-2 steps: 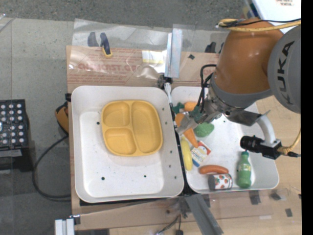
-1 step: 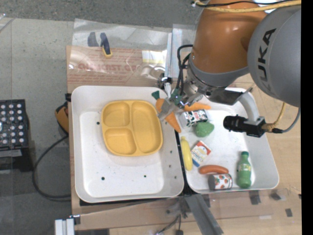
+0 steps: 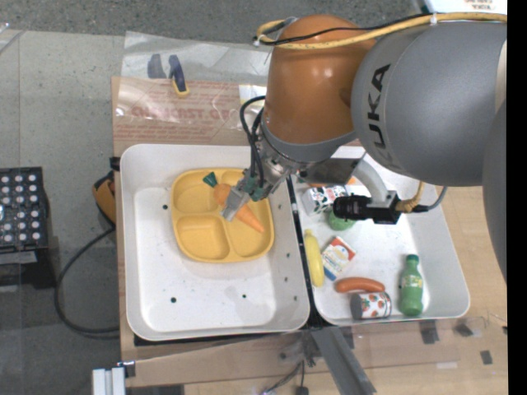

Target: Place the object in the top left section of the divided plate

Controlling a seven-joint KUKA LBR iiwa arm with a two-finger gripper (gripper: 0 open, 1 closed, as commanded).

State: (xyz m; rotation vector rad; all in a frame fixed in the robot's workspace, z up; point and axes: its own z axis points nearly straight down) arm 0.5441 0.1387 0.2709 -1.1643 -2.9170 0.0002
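A yellow divided plate (image 3: 202, 239) lies in the left white bin (image 3: 156, 295). A toy carrot (image 3: 256, 219) with a green top (image 3: 212, 178) lies slantwise on the plate, its leafy end at the plate's top rim and its tip in the right section. My gripper (image 3: 243, 202) hangs low over the carrot's middle, close to the plate's dividers, and hides that stretch of it. Whether it touches or grips the carrot is hidden by the wrist. The top left section (image 3: 192, 194) shows bare yellow.
The right bin (image 3: 436, 257) holds a banana (image 3: 313, 258), a small carton (image 3: 338, 255), a sausage (image 3: 360, 285), a green bottle (image 3: 411, 285), a can (image 3: 370, 304) and a printed cup (image 3: 325, 196). A clear plastic bag (image 3: 177, 105) lies behind the bins.
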